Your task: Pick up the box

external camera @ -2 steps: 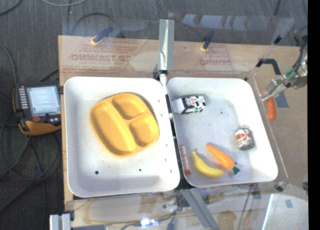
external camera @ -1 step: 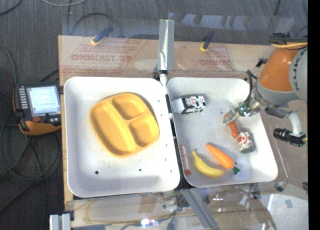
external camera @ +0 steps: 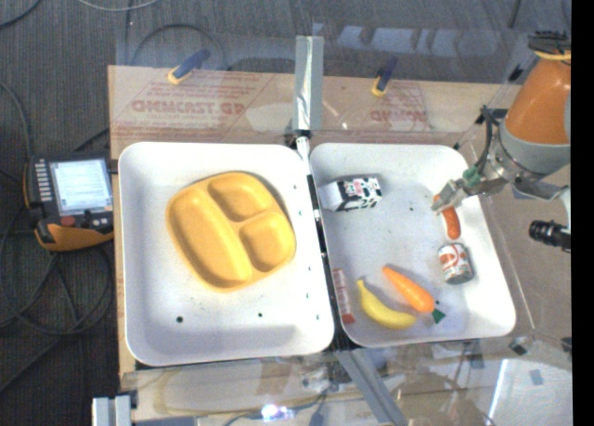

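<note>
Approach step, nothing grasped: hand (external camera: 445, 200) at right bin's (external camera: 483, 322) right rim by the sausage (external camera: 452, 223), finger state unclear; box (external camera: 351, 194) lies far-left in that bin, needs leftward reach, then descent.

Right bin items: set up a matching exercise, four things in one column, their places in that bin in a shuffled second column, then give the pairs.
Things:
1. box
2. can
3. banana
4. sausage

Places in the right bin:
A. near the right wall, just below the gripper
B. far left part, close to the divider
C. near edge, beside the carrot
D. right side, nearer the camera than the sausage

Pairs: 1-B, 2-D, 3-C, 4-A
</note>
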Controlling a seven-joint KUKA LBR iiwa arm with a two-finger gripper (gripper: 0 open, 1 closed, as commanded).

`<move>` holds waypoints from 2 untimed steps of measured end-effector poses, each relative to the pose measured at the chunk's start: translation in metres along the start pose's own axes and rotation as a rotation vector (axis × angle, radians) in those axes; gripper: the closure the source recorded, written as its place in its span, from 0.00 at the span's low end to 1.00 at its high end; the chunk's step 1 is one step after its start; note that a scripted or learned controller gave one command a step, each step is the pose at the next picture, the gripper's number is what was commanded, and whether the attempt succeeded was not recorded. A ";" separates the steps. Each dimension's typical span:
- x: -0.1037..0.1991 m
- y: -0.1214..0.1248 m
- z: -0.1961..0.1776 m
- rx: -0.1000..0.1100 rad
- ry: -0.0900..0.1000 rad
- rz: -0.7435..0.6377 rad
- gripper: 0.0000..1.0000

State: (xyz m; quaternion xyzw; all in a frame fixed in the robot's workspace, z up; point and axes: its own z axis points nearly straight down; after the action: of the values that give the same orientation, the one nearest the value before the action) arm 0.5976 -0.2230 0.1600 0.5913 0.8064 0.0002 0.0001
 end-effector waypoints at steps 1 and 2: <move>0.040 0.036 -0.066 0.000 -0.001 0.030 1.00; 0.005 0.035 -0.215 0.001 -0.004 0.150 1.00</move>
State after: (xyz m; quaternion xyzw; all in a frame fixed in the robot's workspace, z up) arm 0.6291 -0.2075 0.3751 0.6500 0.7600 -0.0015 0.0013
